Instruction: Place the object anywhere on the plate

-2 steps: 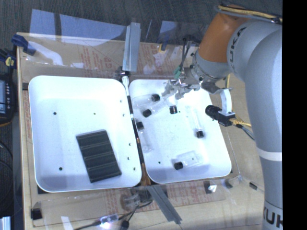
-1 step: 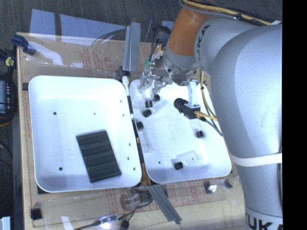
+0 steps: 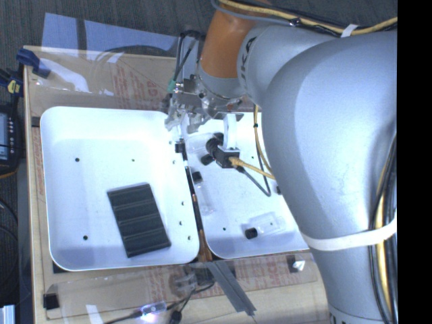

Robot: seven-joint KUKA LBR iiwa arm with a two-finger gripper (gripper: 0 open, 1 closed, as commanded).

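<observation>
The arm (image 3: 324, 147) takes up most of what I can see, one big grey body reaching in with its orange band (image 3: 226, 39) just above the wrist. Below it the counter (image 3: 101, 79) carries two shallow white bins side by side. The end effector (image 3: 183, 117) hangs over the top end of the seam where the two bins meet, close to their far rims. Whether it is wide, narrow or holding anything I cannot tell; the metal parts there are too cluttered to read.

The left bin (image 3: 67, 181) spreads out to the left of and below the end effector. In it lies one dark ribbed plate (image 3: 138, 219), rectangular and set at a slight angle, well below the end effector and to its left, near the bin's lower rim. I count four small dark dots on that bin's floor around the plate.

The right bin (image 3: 229, 241) lies to the right of and below the end effector, much of it covered by the arm. On its floor I count one small dark object (image 3: 250, 233) far below the end effector and to its right, near the bin's lower edge, well apart from the plate. A black fitting (image 3: 216, 150) with a yellowish cable (image 3: 253, 171) sits just below and to the right of the end effector.
</observation>
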